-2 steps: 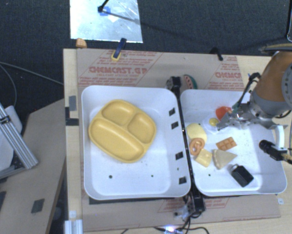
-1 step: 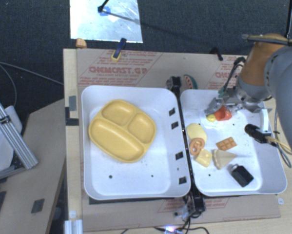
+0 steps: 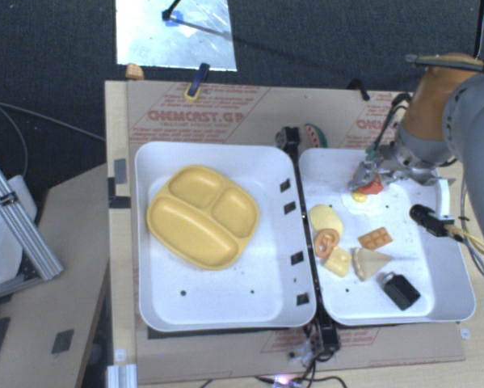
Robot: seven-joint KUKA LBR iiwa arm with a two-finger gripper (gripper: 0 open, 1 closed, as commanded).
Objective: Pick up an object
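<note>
My gripper (image 3: 366,179) is low over the back left part of the right bin (image 3: 444,297). Right at its tip lies a small red piece (image 3: 373,188), and a white and yellow fried egg toy (image 3: 358,201) sits just in front of that. I cannot tell whether the red piece is between the fingers. Further forward lie a pale yellow lemon-like piece (image 3: 326,217), an orange curled piece (image 3: 326,241), a yellow cheese chunk (image 3: 337,263), a brown waffle square (image 3: 375,238), a cream wedge (image 3: 371,263) and a black block (image 3: 401,290).
The left bin (image 3: 157,297) holds a yellow divided plate (image 3: 203,215). A ridge with black clips (image 3: 294,217) separates the two bins. The grey arm (image 3: 468,128) comes in from the right over the right bin's back corner.
</note>
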